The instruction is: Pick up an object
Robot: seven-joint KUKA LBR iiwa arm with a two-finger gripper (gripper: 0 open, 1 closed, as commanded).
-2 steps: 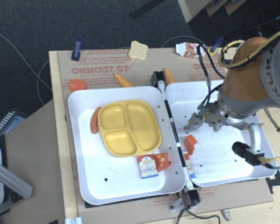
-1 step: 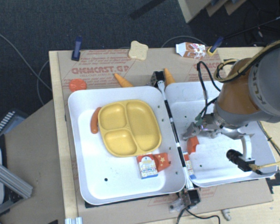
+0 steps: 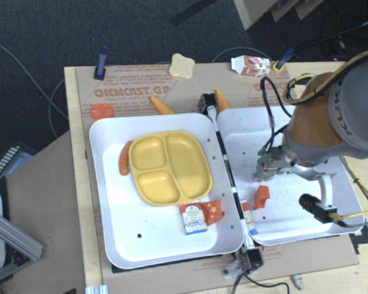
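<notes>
- The arm (image 3: 336,114) is cut off by the right edge of the picture; its wrist covers part of the right bin (image 3: 244,128);
- the gripper (image 3: 268,169), above the orange block (image 3: 261,196), is too small to read;
- the print on the small carton (image 3: 194,219), below the yellow tray (image 3: 170,167), is too blurred to read.

The grey arm with its orange band (image 3: 318,121) reaches in from the right, wrist bent downward. Its metal two-finger pincer (image 3: 265,170) points down and leftward; the tips are seemingly blurred, hard to make out.
</notes>
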